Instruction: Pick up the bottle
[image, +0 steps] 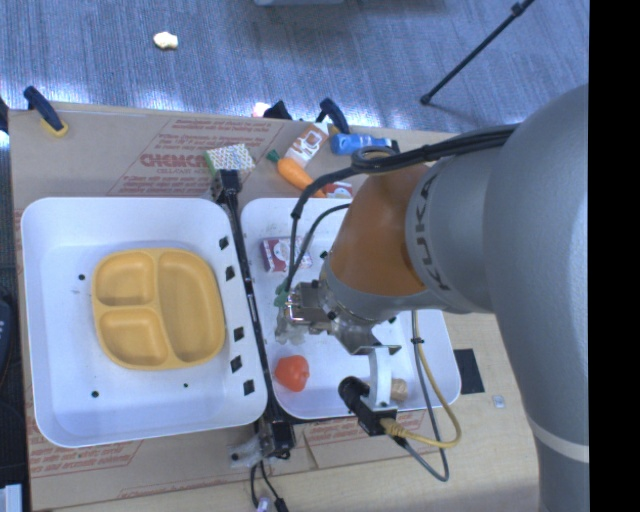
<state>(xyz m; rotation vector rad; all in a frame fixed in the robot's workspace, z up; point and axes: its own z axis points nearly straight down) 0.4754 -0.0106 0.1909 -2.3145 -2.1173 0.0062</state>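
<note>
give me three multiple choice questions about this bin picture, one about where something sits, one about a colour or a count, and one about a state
1. Where does the yellow divided plate lie?
A. in the left bin
B. in the right bin
C. on the cardboard behind the bins

2. How many compartments does that plate have?
A. two
B. three
C. five

3. How does the bottle, with its orange cap end, sit?
A. lying on its side on the cardboard behind the bins
B. standing upright in the right bin
C. lifted off the bench, between the gripper's fingers

Answers: 1 A, the plate rests on the floor of the left bin. 2 B, one long section and two smaller ones show. 3 A, it lies flat behind the right bin, while the gripper is down inside that bin near the red tomato.
</note>
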